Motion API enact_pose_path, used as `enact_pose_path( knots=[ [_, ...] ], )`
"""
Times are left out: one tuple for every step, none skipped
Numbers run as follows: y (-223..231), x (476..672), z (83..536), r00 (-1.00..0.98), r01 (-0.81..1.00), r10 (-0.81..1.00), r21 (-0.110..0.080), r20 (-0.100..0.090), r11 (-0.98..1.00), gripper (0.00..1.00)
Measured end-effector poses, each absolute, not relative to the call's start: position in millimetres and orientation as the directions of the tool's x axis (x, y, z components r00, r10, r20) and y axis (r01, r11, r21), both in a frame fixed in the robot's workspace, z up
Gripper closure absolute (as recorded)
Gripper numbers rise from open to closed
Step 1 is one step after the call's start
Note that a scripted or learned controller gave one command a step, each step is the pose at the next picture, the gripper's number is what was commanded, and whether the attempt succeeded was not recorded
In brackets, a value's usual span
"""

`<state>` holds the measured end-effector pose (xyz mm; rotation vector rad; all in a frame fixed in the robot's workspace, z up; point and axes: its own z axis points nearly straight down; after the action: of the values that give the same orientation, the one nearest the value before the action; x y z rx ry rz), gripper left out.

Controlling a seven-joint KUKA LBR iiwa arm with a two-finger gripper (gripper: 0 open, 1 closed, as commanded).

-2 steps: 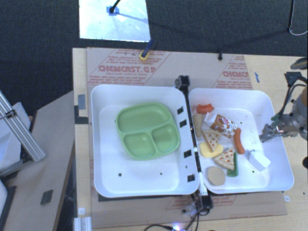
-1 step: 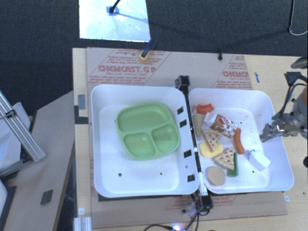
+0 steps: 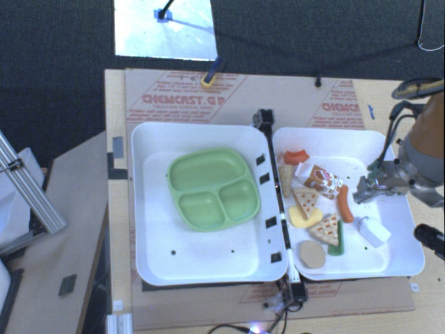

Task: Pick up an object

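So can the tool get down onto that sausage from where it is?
Probably yes. The tool sits just right of the sausage in the right bin, nothing lies over it, and the pizza slice to its left leaves a gap.

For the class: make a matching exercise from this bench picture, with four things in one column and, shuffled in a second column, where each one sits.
Things
1. green divided tray
2. sausage
3. round tan cookie
4. gripper

Places
A. near front edge of the right bin
B. middle of the left bin
C. just right of the sausage, over the right bin
D. right bin, beside the pizza slices

Pairs: 1-B, 2-D, 3-A, 4-C
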<state>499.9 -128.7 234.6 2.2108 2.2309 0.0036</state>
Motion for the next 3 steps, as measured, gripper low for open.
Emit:
enact_pose_path(
  knots=[
    [-74.5,493.2,232.7,-0.009,1.000,1.000,0.001,0.001,0.009,1.00],
    [-25.7,495.7,229.5,-0.010,1.000,1.000,0.002,0.001,0.010,1.00],
    [-27.2,505.9,232.8,-0.006,1.000,1.000,0.003,0.000,0.006,1.00]
  ],
)
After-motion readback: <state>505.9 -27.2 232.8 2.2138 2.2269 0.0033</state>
